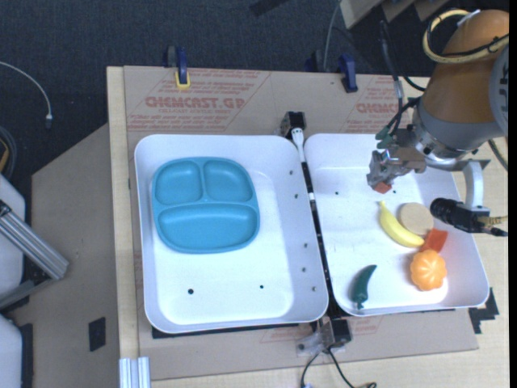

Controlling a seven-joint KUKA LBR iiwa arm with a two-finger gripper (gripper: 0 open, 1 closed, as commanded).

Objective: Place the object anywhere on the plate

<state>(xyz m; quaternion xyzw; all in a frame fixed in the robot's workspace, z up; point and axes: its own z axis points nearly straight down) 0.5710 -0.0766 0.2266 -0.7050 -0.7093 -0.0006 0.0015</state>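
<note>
A blue divided plate (206, 204) lies in the left bin (242, 297), toward its far left. My gripper (384, 176) hangs over the far part of the right bin (339, 156), well to the right of the plate. A small red thing (379, 187) shows just under the gripper's tip; whether it is gripped I cannot tell. In the right bin lie a yellow banana (397, 226), a tan round piece (416, 215), a red piece (437, 239), an orange (427, 270) and a green pepper (362, 284).
The arm (464, 79) reaches in from the upper right above the right bin's far corner. A ridge with a black clip (293, 124) divides the two bins. Bare white floor surrounds the plate in the left bin.
</note>
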